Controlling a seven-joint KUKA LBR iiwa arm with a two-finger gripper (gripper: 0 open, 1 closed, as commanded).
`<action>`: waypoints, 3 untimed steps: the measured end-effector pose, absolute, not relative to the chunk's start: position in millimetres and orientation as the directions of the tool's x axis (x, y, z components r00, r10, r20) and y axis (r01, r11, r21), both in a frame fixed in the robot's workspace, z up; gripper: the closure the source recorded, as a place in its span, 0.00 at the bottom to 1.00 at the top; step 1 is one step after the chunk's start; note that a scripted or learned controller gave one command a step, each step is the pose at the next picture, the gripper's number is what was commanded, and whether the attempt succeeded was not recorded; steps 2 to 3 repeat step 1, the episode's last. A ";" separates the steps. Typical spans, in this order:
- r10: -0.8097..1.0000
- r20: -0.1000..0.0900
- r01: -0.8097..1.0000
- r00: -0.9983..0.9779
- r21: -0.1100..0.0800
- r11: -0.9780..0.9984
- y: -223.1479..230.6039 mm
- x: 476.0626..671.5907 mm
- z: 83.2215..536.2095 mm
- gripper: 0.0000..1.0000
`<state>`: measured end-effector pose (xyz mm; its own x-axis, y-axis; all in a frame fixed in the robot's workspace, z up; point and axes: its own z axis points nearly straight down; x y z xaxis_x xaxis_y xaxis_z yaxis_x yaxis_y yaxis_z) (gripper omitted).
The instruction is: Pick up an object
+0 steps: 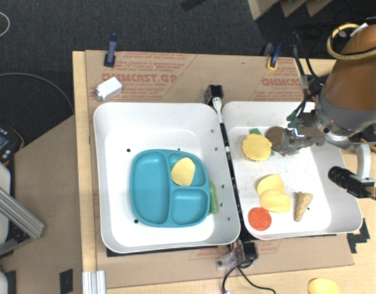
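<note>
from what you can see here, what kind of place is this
Probably a robotics lab: a grey-and-orange robot arm over two shallow white bins of toy food, like a round yellow piece, clamped to a cardboard-topped bench.

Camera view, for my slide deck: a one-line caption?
Gripper low in the right bin beside a round yellow item.

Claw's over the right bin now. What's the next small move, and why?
Probably nudge the claw slightly toward the left bin and lower it onto the round yellow piece. It sits just beside that piece at the right bin's far end, nothing is visibly held, and the other items lie nearer the front.
</note>
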<state>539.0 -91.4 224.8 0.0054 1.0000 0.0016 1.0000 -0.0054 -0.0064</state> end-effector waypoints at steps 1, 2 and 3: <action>1.000 0.005 1.000 -0.010 -0.005 0.010 16.4 485.6 245.9 1.00; 1.000 0.005 1.000 -0.010 -0.005 0.010 16.4 485.6 245.9 1.00; 1.000 0.005 1.000 -0.010 -0.005 0.010 16.4 485.6 245.9 1.00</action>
